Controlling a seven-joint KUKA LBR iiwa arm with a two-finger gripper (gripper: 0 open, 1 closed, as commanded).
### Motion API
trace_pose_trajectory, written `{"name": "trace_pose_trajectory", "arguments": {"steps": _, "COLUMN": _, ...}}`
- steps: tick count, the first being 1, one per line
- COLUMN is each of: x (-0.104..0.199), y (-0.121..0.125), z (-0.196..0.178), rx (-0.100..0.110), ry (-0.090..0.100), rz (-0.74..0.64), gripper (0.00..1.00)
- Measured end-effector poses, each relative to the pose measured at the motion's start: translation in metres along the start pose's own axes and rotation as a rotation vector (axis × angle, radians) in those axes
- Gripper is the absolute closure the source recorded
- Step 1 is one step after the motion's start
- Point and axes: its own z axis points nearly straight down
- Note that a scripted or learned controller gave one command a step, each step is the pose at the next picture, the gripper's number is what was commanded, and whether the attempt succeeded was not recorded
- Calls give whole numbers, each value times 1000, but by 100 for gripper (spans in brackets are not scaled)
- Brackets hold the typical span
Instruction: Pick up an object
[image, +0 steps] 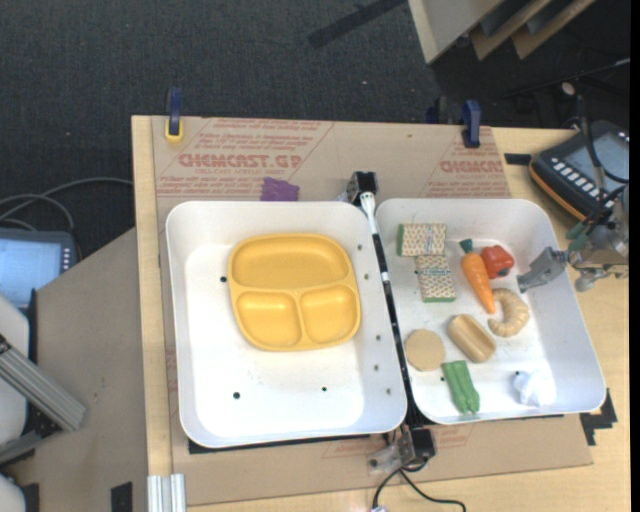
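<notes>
Nearest the camera, a green pickle (461, 387) lies at the right bin's (585, 360) front edge. It looks light, stiff and smooth, best taken across its narrow middle. Whether the gripper (545, 270) at the right rim is spread cannot be told.

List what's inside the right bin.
The right bin holds two patterned blocks, a carrot, a red pepper, a croissant, a bread roll, a tan disc, a green piece and a small pale object. Anything beneath them is covered.
</notes>
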Motion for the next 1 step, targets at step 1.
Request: {"name": "trace_pose_trajectory", "arguments": {"steps": 1, "x": 6, "y": 40, "z": 156, "rx": 4, "ry": 2, "rz": -3, "gripper": 0}}
